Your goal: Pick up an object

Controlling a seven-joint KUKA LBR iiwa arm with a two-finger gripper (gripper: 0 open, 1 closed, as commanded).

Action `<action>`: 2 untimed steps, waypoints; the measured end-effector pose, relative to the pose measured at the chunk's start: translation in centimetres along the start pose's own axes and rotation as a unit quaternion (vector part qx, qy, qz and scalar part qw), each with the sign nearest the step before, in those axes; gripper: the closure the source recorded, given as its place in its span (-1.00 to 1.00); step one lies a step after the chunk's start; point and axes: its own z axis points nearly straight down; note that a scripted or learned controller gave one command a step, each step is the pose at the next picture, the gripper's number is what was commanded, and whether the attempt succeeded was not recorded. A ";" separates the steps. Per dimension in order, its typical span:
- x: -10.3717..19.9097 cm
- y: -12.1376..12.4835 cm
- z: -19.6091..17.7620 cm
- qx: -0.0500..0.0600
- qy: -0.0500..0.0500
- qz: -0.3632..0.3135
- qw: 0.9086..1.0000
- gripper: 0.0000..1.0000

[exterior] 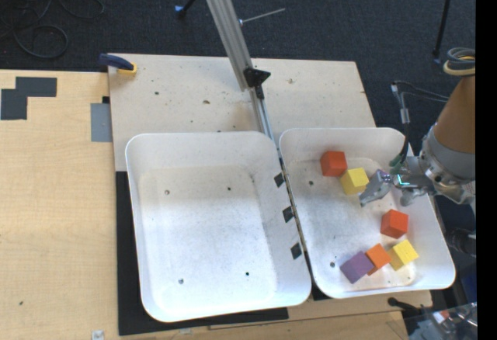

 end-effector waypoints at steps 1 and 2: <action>-0.1 0.1 -0.2 -0.002 -0.001 0.001 1.000 -1.00; 0.4 0.0 4.2 0.000 0.000 0.001 1.000 -1.00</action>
